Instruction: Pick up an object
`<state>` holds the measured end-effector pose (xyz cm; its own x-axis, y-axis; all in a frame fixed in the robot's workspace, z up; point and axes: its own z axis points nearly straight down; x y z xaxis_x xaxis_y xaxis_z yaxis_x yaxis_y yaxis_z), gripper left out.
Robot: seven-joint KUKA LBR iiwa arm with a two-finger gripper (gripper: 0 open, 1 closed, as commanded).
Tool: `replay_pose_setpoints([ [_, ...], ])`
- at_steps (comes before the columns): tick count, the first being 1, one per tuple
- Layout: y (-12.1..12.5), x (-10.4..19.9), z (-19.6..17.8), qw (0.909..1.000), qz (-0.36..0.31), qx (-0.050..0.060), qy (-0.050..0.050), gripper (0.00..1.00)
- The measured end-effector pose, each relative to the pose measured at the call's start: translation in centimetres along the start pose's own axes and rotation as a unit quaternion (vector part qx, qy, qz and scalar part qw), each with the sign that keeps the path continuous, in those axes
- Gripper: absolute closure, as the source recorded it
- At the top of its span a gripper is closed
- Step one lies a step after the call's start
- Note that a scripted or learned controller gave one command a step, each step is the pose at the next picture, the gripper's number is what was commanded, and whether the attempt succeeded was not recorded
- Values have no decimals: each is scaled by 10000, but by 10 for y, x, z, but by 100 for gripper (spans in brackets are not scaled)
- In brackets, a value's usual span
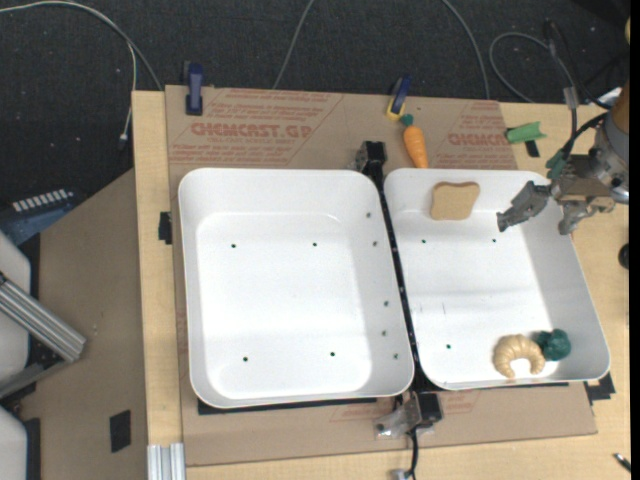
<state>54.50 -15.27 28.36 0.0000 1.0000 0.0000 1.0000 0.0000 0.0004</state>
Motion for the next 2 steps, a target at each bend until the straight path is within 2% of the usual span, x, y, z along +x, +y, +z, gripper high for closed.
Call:
replay_pose_setpoints([
  [1,42,-43,93,10000,6,15,0,0],
  [2,68,-64,177,10000,4,38,9,0],
])
